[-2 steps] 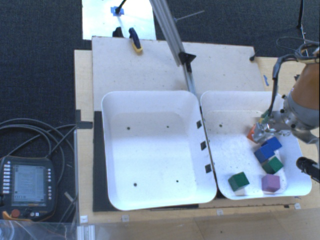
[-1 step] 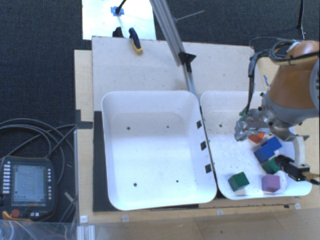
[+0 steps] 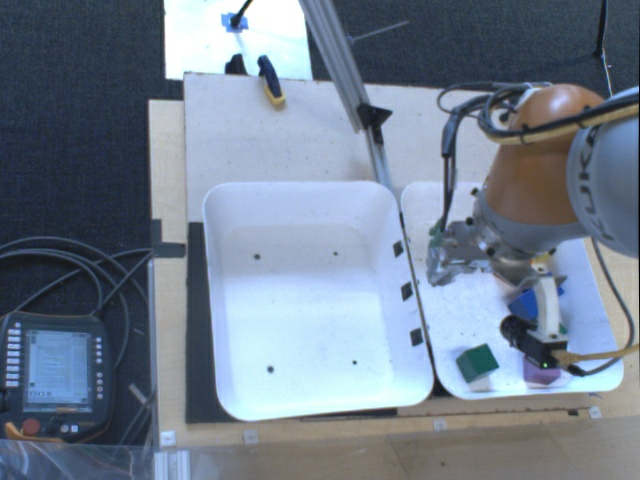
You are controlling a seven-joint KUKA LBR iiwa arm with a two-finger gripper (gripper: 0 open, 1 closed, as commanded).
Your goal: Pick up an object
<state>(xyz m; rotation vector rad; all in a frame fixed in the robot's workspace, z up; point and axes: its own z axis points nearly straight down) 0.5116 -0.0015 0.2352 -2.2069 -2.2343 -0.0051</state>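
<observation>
Pale worktop (image 3: 280, 128) carries two white bins; over the right bin (image 3: 440, 358) the claw (image 3: 443, 266) hangs, its state impossible to tell, near a green block (image 3: 478, 361).

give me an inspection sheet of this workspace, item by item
Surface: bench bearing two shallow white bins side by side, left bin and right bin.
Job's things: green block near the right bin's front edge; a purple object and a blue object beside it, partly hidden by the arm.
Clutter: clamp with yellow handle at the bench's far edge.
Grippers: gripper over the right bin; finger state unclear.
Cables: black cables on the floor at left; cable loops on the arm.
Surroundings: teach pendant, dark carpet, slanted metal pole.
</observation>
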